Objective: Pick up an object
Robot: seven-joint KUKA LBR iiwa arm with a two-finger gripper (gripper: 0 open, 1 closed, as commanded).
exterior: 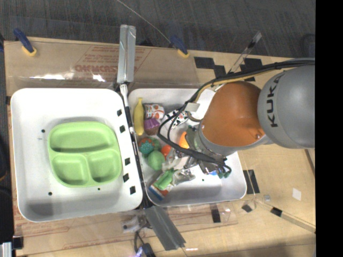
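Observation:
The arm reaches down into the right bin [230,189], and its orange band and grey wrist hide much of the bin's middle. The gripper [185,173] is low among the toys near the bin's front; cables and the wrist hide how its fingers stand. Around it lie a yellow banana [139,116], a purple piece [151,125], a small can with a red and white label [154,111], a green ball [156,159], an orange piece [183,140] and a green and blue object [162,182].
The left bin [27,143] holds a light green divided tray [84,153]. A grey metal bar [126,55] stands at the divider between the bins. Blue clamps sit along the cardboard's far edge.

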